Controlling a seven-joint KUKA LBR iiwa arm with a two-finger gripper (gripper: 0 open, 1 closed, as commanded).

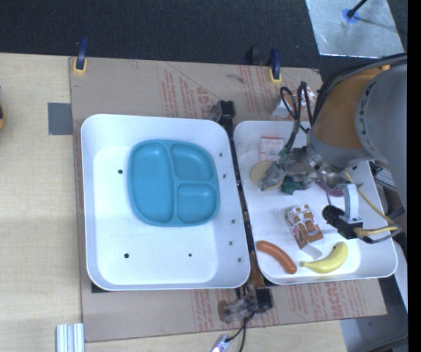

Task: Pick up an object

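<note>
The right bin point(386, 268) holds a yellow banana point(327, 259) and a red-orange sausage point(276, 256) near its front edge. A small brown and white box point(304, 224) lies in the middle, and a tan round piece point(260, 172) sits by the left wall. A red and white packet point(271, 148) lies at the back. My gripper point(287, 176) is low in the back half of this bin, beside the tan piece and right over a small dark green thing point(294, 186). The wrist hides much of that spot.
The left bin point(100, 218) holds a blue divided plate point(174, 181). The grey arm with its orange band point(342, 116) covers the right bin's back right corner. A black and white part with a yellow cable point(346, 222) hangs over the bin's right side.
</note>
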